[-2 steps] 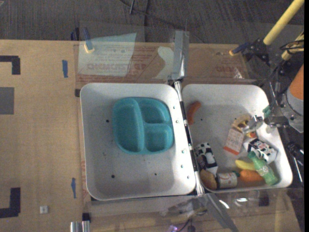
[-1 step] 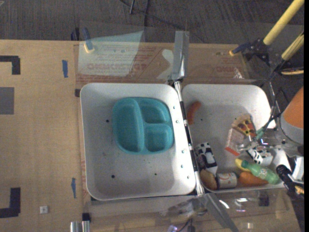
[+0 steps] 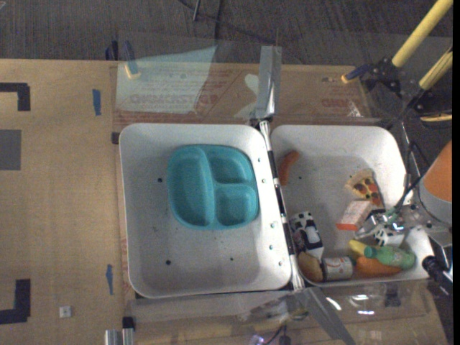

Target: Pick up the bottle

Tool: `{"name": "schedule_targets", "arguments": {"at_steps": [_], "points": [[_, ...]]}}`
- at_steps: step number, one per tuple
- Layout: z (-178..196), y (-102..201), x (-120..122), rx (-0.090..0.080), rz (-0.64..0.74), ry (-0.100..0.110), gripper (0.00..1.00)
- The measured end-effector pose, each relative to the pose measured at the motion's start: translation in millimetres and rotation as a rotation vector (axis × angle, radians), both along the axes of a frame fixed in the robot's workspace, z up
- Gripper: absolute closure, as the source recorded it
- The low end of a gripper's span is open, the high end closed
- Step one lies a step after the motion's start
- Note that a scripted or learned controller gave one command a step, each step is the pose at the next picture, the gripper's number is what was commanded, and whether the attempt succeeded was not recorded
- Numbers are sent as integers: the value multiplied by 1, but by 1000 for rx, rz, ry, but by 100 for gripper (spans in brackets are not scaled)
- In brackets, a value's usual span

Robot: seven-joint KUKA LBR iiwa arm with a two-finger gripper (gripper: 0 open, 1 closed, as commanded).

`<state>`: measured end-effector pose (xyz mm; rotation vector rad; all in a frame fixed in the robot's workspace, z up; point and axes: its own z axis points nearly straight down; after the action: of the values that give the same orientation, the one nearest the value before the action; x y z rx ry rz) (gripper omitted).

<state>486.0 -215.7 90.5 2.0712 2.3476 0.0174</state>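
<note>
The robot's silvery two-finger gripper [image 3: 383, 225] hangs low over the near right part of the right-hand shallow white bin [image 3: 327, 139], reaching in from the right, with the grey arm and its orange band [image 3: 442, 178] at the right edge. Whether the fingers are apart or together cannot be told; they blur into clutter, and nothing can be seen held between them. Just in front of the gripper, against the bin's near wall, lies the green plastic bottle [image 3: 392, 256] on its side, an orange carrot-shaped toy [image 3: 375, 268] touching it along the near side and a small yellow piece [image 3: 358, 248] at its left end. Left of these lie a small tin can [image 3: 336, 267], a brownish rounded item [image 3: 310, 266] and a black-and-white cow-patterned toy [image 3: 308, 231]. Just left of the gripper sits a pale pink box [image 3: 354, 214], with a toy pizza slice [image 3: 364, 185] behind it. An orange sausage-shaped toy [image 3: 287, 167] lies near the bin's left wall. The left-hand white bin [image 3: 144, 257] holds a teal plastic divided plate [image 3: 213, 186].
</note>
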Motion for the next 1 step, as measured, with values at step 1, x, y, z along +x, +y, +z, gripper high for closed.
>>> {"name": "schedule_targets", "arguments": {"at_steps": [1], "points": [[1,2,4,12,-248,-4,0]]}}
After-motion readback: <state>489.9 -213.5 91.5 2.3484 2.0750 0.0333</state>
